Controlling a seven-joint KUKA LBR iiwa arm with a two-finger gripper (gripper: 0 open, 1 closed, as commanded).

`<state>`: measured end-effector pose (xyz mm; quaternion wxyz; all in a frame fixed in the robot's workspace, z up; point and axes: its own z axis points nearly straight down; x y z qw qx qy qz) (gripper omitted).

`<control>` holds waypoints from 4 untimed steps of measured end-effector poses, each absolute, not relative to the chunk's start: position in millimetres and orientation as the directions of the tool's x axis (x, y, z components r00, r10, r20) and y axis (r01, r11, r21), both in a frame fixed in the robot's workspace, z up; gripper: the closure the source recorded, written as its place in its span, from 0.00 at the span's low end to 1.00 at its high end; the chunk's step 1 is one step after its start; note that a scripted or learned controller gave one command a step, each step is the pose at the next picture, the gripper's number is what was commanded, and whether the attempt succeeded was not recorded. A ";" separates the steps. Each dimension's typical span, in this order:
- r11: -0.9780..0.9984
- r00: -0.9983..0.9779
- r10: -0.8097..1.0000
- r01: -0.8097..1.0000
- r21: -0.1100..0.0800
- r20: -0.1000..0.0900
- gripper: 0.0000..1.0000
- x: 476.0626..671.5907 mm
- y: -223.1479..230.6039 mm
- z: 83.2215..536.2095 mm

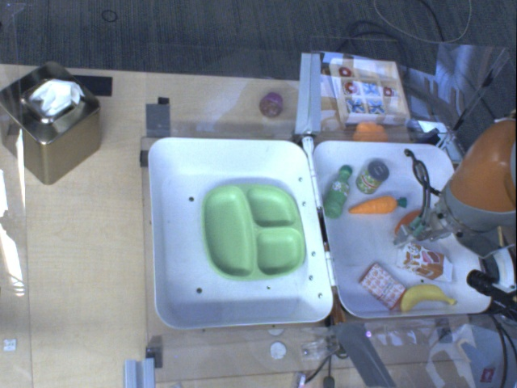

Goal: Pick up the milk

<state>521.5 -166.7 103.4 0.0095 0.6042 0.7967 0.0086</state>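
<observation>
Lying flat on the floor of the right bin (355, 217), near its right wall, the milk (422, 261) is a small white carton with orange-red print, its broad face turned up. The gripper (416, 229) hangs just beside the carton's upper edge, likely lined up for a grasp from above. How far it is open cannot be told, and nothing shows in its hold. A banana (426, 297) lies just below the milk and a small patterned box (381, 284) to its lower left, both close enough to crowd a grasp. The carrot (375, 207), can (371, 176) and green bottle (337, 191) lie farther off. The green tray (254, 229) sits in the left bin (174, 217), well apart.
</observation>
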 end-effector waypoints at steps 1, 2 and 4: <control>0.372 -0.372 0.928 0.928 0.004 -0.002 1.00 489.7 -105.8 181.2; 0.371 -0.371 0.929 0.929 0.003 -0.001 0.00 489.5 -106.1 180.9; 0.179 -0.179 0.984 0.984 0.014 -0.003 0.00 503.9 -196.9 91.0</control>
